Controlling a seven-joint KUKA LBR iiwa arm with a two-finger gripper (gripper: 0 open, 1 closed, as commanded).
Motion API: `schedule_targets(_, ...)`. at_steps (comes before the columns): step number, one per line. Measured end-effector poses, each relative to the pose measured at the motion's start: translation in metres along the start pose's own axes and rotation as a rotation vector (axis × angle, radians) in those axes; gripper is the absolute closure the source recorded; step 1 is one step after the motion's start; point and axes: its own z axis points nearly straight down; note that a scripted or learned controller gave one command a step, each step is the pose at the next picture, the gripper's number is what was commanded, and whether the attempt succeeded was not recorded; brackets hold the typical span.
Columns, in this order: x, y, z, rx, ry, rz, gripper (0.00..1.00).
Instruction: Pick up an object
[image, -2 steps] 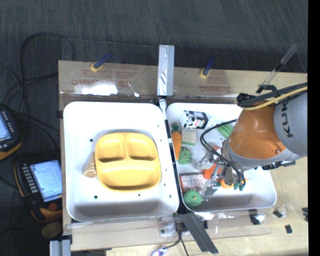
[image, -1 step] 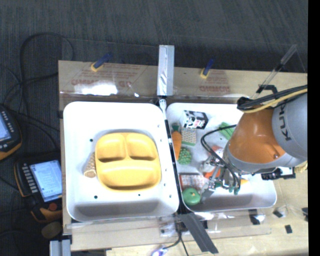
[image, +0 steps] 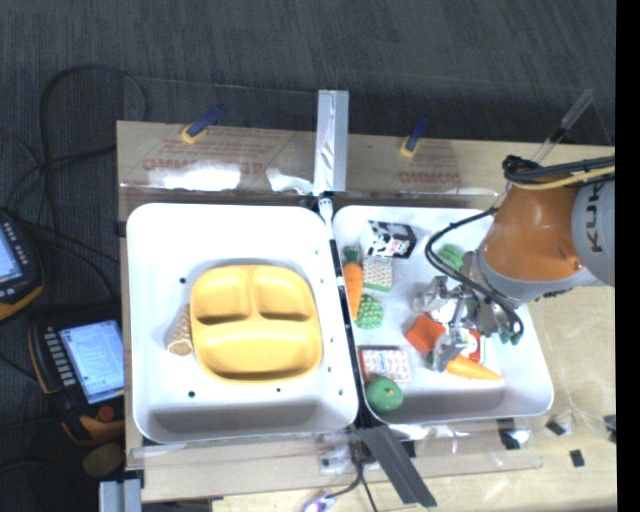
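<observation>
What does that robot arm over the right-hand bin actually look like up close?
The arm has a grey body with a broad, rounded orange band above the wrist, and part of a dark printed letter shows on the grey shell. Black cables loop around the wrist. Below sits the gripper, a cluster of bare grey metal parts with small teal-green bits on it.

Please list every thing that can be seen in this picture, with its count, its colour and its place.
Bins: 2, white, side by side on the bench; left bin, right bin.
Tray: 1, yellow, in the left bin.
Cone: 1, tan, at the tray's left edge.
Carrots: 2, orange, right bin; one by the divider, one near the tool.
Green ball: 1, right bin's front left corner.
Cow-patterned carton: 1, black and white, right bin's back.
Red piece: 1, right bin's middle.
Arm: 1, grey and orange, from the right.
Tool: 1, metallic, over the right bin.
</observation>
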Motion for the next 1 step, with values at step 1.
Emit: schedule_targets(1, -0.0128, 0.0518, 0.0, -0.001, 0.001, 0.021, 0.0)
